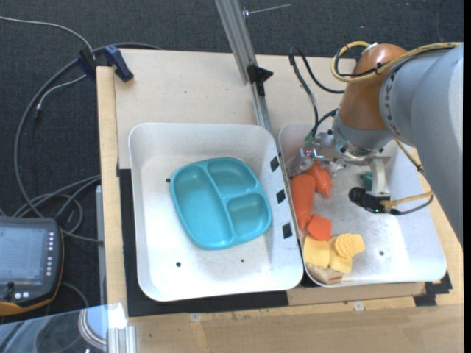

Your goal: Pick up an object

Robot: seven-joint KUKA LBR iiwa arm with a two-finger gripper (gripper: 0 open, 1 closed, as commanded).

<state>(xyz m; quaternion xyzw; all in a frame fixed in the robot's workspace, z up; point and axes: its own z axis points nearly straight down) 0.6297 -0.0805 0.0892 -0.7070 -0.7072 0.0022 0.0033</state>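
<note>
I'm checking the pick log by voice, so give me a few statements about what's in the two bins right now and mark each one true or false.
1. The teal divided plate lies in the left bin. True.
2. The carrot lies on the teal divided plate. False: it lies in the right bin, against its left wall.
3. The yellow food pieces sit near the right bin's front left corner. True.
4. The gripper is over the left bin. False: it is over the right bin, near the carrot's top end.
5. The teal divided plate holds an orange piece. False: the orange piece is in the right bin.
</note>
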